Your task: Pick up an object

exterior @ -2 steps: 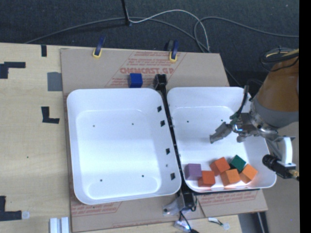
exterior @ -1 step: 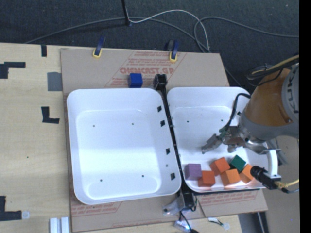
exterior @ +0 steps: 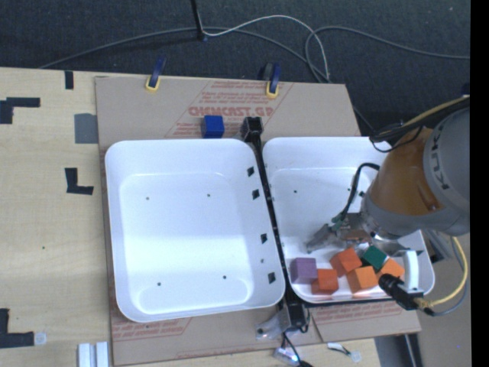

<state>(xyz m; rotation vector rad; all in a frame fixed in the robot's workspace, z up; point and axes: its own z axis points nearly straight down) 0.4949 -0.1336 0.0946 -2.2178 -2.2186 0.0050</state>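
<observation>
The pincer (exterior: 330,234) is seen low in the right bin (exterior: 321,155), just left of the blocks; whether its fingers are apart or together cannot be told, since the wrist appears to hide them. The orange blocks (exterior: 350,261), a green block (exterior: 374,257) and a purple block (exterior: 304,268) are crowded into the near corner. A closure may be made on nothing, or blocks may be jammed against the bin wall, because they are packed so tightly.
</observation>
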